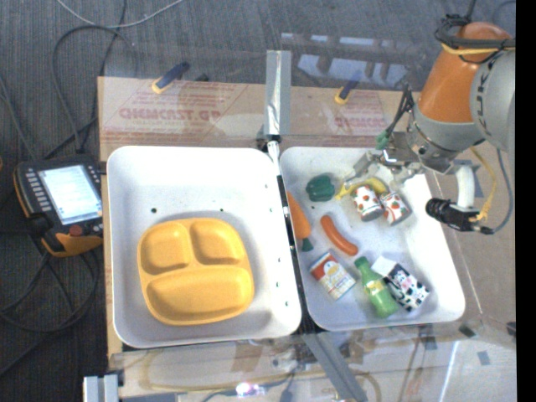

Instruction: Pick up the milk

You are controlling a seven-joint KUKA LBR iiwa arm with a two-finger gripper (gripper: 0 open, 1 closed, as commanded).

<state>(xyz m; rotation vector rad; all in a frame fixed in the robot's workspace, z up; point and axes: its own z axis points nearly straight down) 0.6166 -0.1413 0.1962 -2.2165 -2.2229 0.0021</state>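
Claw [378, 164] hangs over the far part of the right bin [444, 249], and I cannot tell how it is set or whether it has hold of anything. Left bin [126, 182] carries a yellow tray [196, 270]. Milk [408, 288], a cow-spotted carton, lies in the right bin's near right corner, touching a green bottle [374, 286], well apart from my claw. Left of those sit a box [332, 275], a sausage [337, 234] and a carrot [299, 219].
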